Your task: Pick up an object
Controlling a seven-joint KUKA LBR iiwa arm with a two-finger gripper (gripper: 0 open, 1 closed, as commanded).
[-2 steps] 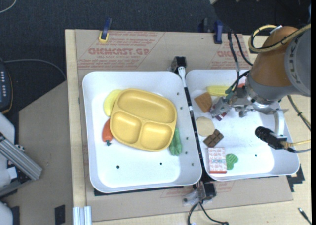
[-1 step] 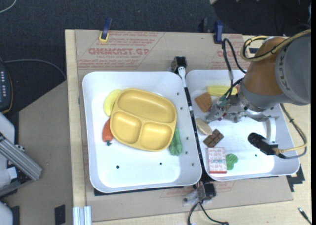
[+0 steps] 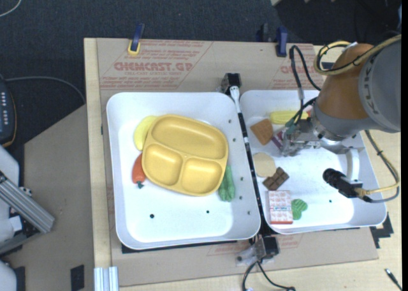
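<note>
Cables (image 3: 268, 270) trail off the near edge of the desk (image 3: 102, 175), below the gap where the two white bins meet. Nearest in the right bin (image 3: 331, 218), by its near left corner, a small red-and-white packet (image 3: 280, 207) lies flat with a little green piece (image 3: 299, 206) touching its right side. Just beyond the packet sits a dark brown block (image 3: 276, 179), and beyond that a pale round disc (image 3: 264, 164) close to the bin's left wall. Further back, a tan-brown chunk (image 3: 262, 131) rests near the left wall, and a yellow item (image 3: 283, 117) lies by the far edge. The gripper (image 3: 290, 145) is down inside this bin, between the brown chunk and the bin's middle, at the end of the grey arm with its orange band (image 3: 341, 89) reaching in from the right; whether its fingers are spread or pressed together I cannot tell from here, and I can make out nothing between them. In the left bin (image 3: 178, 229) a yellow divided tray (image 3: 184, 154) sits tilted near the middle. A green object (image 3: 227, 186) pokes out at the tray's near right edge, a red-orange one (image 3: 138, 170) at its left edge, and a yellow one (image 3: 143, 131) at its far left. Clamps (image 3: 134, 41) grip the desk's far edge.
</note>
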